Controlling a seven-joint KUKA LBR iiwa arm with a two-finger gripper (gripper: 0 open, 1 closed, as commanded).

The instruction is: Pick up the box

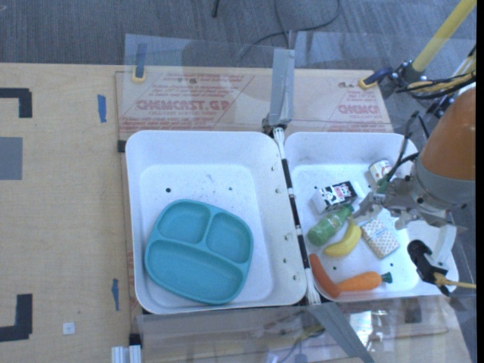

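Nearest in the right bin [302,151], a carrot [352,282] is seen lying along the near wall, tip to the right. Just beyond it, approx. mid-bin, the box [380,238] is found: small, white w/ a fine pattern, lying flat. Its long axis is judged to run diagonally, far-left to near-right. A banana [344,240] lies just left of it, close or touching (can't be told), and a green bottle [327,226] lies left of that.

The gripper [384,203] hangs just beyond the box, on its far side and a little left. The box is thus to be reached by a short move toward the near side and slightly right. The wrist would prob. need to be turned so the box is closed on across its short width. How wide the gripper is set can't be told, as it is lost against the arm's hardware. Nothing is seen held.

Farther left, a black-and-white carton [335,195] sits, which could also be meant by "box". A can [378,171] lies farthest. The left bin [197,146] holds a teal plate [198,251].
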